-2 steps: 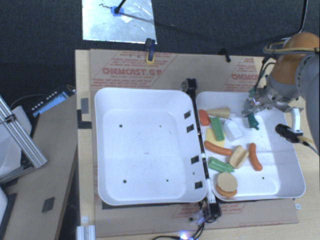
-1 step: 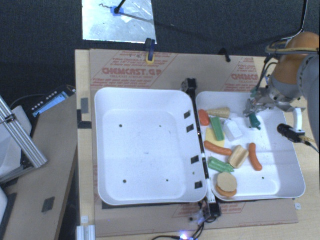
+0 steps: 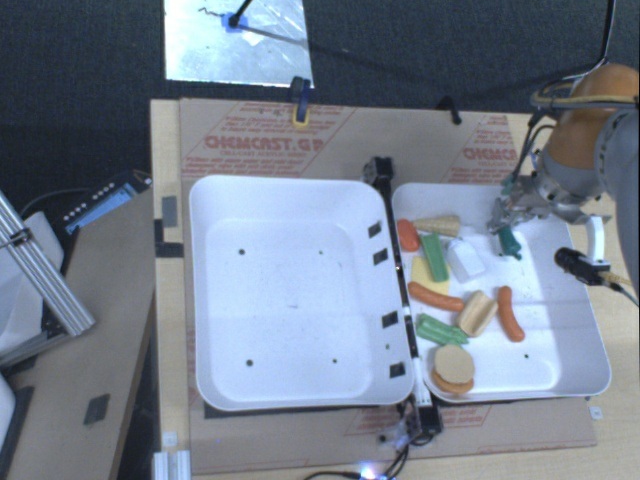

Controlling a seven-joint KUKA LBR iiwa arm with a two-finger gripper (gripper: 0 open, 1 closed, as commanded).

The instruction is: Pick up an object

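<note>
At the near edge of the worktop (image 3: 170, 268), the right bin (image 3: 570, 363) has a small burger (image 3: 454, 367) in its front corner. A little further in lie a green piece (image 3: 436, 329), a bun (image 3: 477, 313) and a red sausage (image 3: 511, 313), and an orange carrot (image 3: 436, 297) is just beside the bun. Behind these come a green stick (image 3: 435, 258) on a yellow piece (image 3: 423, 270), a white block (image 3: 465, 261) next to it, a red piece (image 3: 407, 235) near the divider, and a pale piece (image 3: 438, 226) at the back of the group. The left bin (image 3: 290, 288) is beside them, across the divider. Further back and to the right, the end effector (image 3: 508, 230) hangs over the rear part of the right bin, near the white block but apart from it. A small teal part (image 3: 511, 242) is seen at its tip; I cannot tell if this is an object or a part of the tool, and I also cannot tell if the end effector is apart or together. As far as I can judge, the task is not yet finished: all the toy foods rest on the bin floor and none is clearly lifted. What is left is to come down on one piece, probably the white block or the green stick because they are nearest, close on it and raise it. The pieces lie close together, so a clean grasp may be difficult.
</note>
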